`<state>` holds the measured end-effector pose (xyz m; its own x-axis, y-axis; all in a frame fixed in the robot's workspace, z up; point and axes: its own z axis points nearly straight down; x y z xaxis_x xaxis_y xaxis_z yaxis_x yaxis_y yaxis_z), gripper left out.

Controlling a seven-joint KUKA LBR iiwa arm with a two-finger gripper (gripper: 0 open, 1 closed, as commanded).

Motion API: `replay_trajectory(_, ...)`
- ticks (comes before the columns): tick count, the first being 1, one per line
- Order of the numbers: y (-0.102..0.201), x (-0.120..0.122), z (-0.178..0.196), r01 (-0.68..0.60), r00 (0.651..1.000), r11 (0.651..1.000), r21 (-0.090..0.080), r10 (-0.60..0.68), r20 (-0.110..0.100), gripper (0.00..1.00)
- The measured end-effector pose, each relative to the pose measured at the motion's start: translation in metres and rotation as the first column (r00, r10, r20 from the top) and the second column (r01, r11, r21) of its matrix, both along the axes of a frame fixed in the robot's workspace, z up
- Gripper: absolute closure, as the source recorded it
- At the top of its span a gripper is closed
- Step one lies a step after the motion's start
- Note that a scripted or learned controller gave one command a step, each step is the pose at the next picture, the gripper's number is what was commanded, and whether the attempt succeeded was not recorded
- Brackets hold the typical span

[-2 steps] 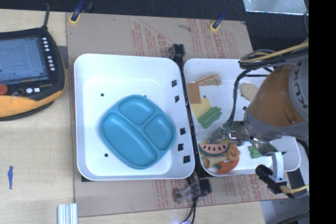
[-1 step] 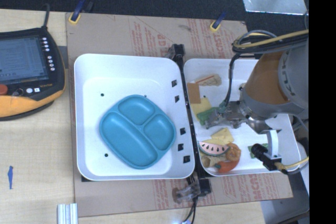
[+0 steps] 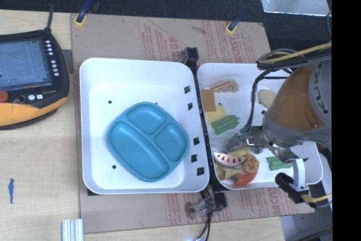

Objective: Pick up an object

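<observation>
The right bin (image 3: 225, 71) holds several toy foods: a tan sandwich slice (image 3: 221, 87), an orange-brown block (image 3: 208, 100), a yellow piece (image 3: 215, 115), a green bean pod (image 3: 224, 123), a watermelon slice (image 3: 228, 160), an orange-red piece (image 3: 246, 168) and a small green piece (image 3: 276, 163). My gripper (image 3: 252, 140) reaches down into this bin from the right, just above the watermelon slice and the yellow pieces at the bin's front. The wrist hides its fingertips. A pale piece (image 3: 266, 97) peeks out behind the arm.
The left bin (image 3: 96, 79) holds a blue three-compartment plate (image 3: 148, 140). A teach pendant (image 3: 31, 77) lies on the bench at far left. Black clips join the bins along the middle wall (image 3: 194, 121). The arm's orange band (image 3: 293, 101) covers the right bin's right side.
</observation>
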<state>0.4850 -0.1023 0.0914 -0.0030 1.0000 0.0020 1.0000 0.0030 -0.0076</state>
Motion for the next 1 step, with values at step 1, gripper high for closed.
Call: replay_trajectory(1,-0.0045,0.0056,0.0168,0.002,1.0,1.0,-0.007,-0.002,0.016,1.0)
